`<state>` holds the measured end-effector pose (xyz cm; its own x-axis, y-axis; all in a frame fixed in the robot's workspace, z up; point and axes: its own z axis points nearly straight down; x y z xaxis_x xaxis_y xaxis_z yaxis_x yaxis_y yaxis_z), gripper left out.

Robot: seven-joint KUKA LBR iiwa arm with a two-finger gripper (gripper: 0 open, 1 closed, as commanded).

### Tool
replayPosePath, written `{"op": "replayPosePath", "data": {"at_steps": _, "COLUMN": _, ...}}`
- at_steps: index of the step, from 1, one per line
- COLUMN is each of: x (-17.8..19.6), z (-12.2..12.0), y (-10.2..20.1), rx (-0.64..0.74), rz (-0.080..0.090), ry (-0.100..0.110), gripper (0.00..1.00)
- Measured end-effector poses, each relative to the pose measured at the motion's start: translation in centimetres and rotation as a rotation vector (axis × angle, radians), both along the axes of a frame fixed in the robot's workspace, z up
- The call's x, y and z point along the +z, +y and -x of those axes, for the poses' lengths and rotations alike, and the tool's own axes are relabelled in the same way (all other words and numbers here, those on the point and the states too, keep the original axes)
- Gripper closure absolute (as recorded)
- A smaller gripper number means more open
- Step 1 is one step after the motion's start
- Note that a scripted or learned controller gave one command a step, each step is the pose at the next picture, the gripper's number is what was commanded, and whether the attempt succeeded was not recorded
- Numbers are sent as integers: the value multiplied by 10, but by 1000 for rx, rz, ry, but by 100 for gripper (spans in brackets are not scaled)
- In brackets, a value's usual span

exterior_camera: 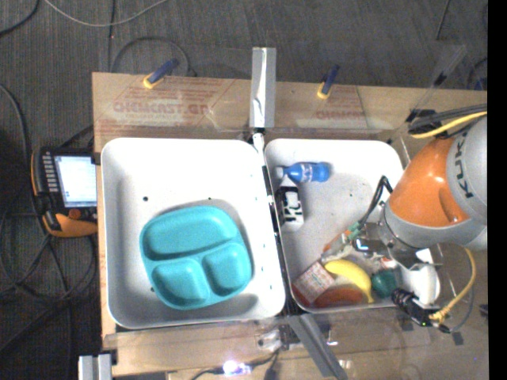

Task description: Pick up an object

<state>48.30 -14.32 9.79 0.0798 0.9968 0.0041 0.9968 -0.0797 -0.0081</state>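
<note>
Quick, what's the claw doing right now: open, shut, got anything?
Claw: cannot be told; it sits low in the right bin beside the banana.

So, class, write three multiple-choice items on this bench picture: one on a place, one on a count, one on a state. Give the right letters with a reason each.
1. Which bin holds the teal tray?
A. the left one in the camera view
B. the right one
C. neither

2. How many compartments does the tray have?
A. two
B. three
C. five

3. How does the blue bottle rest?
A. upright
B. on its side
C. standing on the tray

Answers: 1 A, the tray sits in the left bin. 2 B, one long section and two smaller ones show. 3 B, it lies lengthwise near the right bin's far wall.
</note>
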Motion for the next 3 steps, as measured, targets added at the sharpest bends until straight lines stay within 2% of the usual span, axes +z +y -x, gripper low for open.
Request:
{"op": "replayPosePath", "data": {"at_steps": 1, "x": 0, "z": 0, "y": 0, "rx": 0, "rz": 0, "ry": 1, "gripper": 0}}
{"op": "replayPosePath", "data": {"at_steps": 2, "x": 5, "z": 0, "y": 1, "rx": 1, "rz": -4, "ry": 6, "gripper": 100}}
{"op": "replayPosePath", "data": {"at_steps": 3, "x": 5, "z": 0, "y": 1, "rx": 1, "rz": -4, "ry": 7, "gripper": 0}}
